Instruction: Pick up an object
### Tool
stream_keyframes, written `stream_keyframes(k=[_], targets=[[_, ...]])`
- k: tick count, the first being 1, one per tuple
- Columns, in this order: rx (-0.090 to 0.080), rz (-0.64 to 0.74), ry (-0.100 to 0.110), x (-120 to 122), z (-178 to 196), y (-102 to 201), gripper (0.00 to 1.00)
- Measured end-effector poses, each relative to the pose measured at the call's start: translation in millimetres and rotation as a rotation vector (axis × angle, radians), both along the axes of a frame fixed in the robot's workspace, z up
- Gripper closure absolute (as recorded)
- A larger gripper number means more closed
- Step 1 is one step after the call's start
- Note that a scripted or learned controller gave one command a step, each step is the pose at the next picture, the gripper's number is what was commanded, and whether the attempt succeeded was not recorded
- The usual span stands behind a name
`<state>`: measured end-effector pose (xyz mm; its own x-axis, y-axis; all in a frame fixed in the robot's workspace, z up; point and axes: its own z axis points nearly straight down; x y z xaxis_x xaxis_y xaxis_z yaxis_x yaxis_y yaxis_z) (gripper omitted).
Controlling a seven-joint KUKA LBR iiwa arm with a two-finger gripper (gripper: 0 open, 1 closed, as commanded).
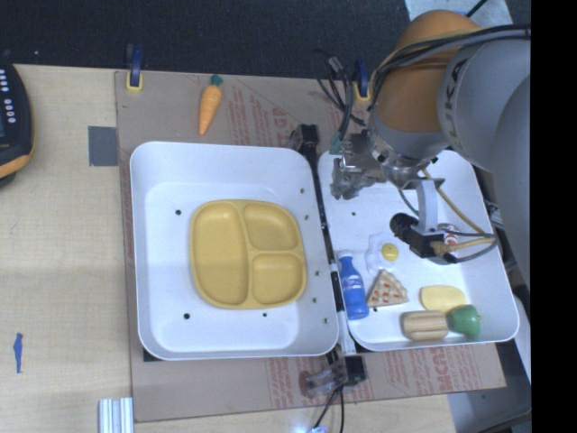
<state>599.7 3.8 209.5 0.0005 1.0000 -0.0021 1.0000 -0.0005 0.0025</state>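
One fixed camera above the bench (63, 242); looks down aslant on both bins (149, 242).

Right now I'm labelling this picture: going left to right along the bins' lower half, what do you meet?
Yellow divided plate → blue bottle → pizza slice → bread roll → green ball.
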Motion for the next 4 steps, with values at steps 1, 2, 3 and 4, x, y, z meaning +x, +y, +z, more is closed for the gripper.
stream_keyframes(k=[1,2,3,4], targets=[[0.001,0.003,0.005,-2,-1,2,0.0],[0.001,-0.002,0.015,-87,-19,-50,0.0],[-0.004,-0.003,0.002,-19,-37,-146,0.0],[0.004,0.004,0.014,-37,-121,-134,0.0]])
